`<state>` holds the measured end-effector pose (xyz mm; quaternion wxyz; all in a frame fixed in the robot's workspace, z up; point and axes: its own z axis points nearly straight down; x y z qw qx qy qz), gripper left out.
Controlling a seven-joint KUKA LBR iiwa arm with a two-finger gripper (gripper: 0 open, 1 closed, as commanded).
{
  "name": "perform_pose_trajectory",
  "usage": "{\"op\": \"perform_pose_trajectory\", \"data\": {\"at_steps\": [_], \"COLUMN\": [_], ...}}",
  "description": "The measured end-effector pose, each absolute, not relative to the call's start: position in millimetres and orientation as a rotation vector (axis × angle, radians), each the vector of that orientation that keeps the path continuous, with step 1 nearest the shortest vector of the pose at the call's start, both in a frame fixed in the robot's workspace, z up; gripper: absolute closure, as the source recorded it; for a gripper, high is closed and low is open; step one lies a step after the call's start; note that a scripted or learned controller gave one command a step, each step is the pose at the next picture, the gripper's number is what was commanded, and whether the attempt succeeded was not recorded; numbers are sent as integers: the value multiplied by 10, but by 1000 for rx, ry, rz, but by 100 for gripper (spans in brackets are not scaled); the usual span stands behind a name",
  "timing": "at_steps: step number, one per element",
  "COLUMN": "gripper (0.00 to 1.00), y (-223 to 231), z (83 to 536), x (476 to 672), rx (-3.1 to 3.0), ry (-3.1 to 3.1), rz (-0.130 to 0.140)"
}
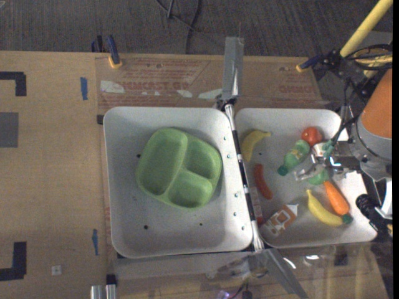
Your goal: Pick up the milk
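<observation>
The milk point(281, 218) is a small white carton with orange print. It lies on its side in the right bin point(280, 118), close to the front left corner. My gripper point(316, 162) hangs over the middle right of that bin, up and to the right of the milk and apart from it. It is open, with nothing between its fingers. It sits just over a green bottle point(294, 156) and another green item point(319, 177).
Sharing the right bin are a yellow banana point(253, 142), a red tomato point(311, 134), a red chili point(262, 182), a second banana point(322, 209) and an orange carrot point(336, 199). The left bin point(124, 185) holds a green divided plate point(179, 167).
</observation>
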<state>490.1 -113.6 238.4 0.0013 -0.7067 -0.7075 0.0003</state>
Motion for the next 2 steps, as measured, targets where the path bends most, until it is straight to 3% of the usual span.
{"op": "perform_pose_trajectory", "data": {"at_steps": [1,2], "gripper": [0,0], "y": [-948,-498], "z": [1059,1852], "x": [5237,5881], "rx": [-2086,-2289], "ry": [-2347,-2153], "rz": [1,-2]}}
